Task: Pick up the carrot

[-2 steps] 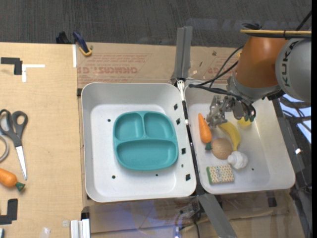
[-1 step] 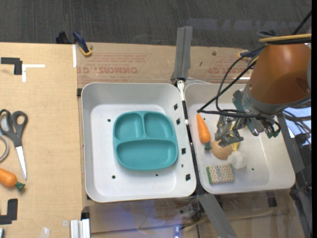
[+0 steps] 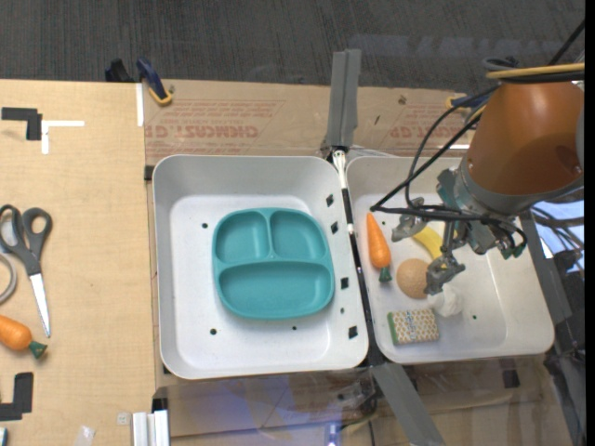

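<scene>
Two bins side by side, and the carrot (image 3: pixel 376 241) lies in the right bin (image 3: pixel 521 337), hard against its left wall. Gripper (image 3: pixel 444 272) hangs just right of it over the egg (image 3: pixel 412 278), fingers apart, clamped on nothing, carrot untouched.

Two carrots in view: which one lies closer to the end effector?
The carrot in the right bin, along its left wall. The other carrot lies outside, beside the scissors.

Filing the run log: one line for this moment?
gripper: over right bin, above egg | carrot: by left wall, not gripped
</scene>
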Motion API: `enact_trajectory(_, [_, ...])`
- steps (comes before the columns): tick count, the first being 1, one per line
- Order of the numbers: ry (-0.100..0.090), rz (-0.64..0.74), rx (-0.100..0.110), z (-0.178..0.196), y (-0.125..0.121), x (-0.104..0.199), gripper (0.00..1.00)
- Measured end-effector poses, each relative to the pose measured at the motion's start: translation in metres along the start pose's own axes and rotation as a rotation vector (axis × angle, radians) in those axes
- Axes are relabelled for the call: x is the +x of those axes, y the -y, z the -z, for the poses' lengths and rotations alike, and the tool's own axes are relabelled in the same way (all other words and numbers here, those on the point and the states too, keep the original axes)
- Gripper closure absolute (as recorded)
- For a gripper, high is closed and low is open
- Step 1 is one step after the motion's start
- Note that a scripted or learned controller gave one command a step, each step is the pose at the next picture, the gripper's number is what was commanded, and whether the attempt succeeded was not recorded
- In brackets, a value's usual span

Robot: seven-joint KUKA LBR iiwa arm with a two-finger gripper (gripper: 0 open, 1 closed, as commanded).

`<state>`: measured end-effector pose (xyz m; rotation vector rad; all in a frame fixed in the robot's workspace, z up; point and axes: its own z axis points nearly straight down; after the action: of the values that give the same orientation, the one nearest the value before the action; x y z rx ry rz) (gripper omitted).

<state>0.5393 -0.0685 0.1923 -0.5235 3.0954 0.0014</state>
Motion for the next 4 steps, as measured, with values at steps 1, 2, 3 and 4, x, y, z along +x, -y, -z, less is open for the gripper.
enact_trajectory(1, [0.000, 0.048, 0.000, -0.001, -0.045, -0.010, 0.00])
enact_trajectory(2, [0.002, -0.013, 0.002, -0.039, 0.056, -0.015, 0.00])
enact_trajectory(3, [0.001, -0.191, 0.001, -0.100, 0.025, -0.004, 0.00])
enact_trajectory(4, [0.004, -0.117, 0.003, -0.098, 0.036, -0.024, 0.00])
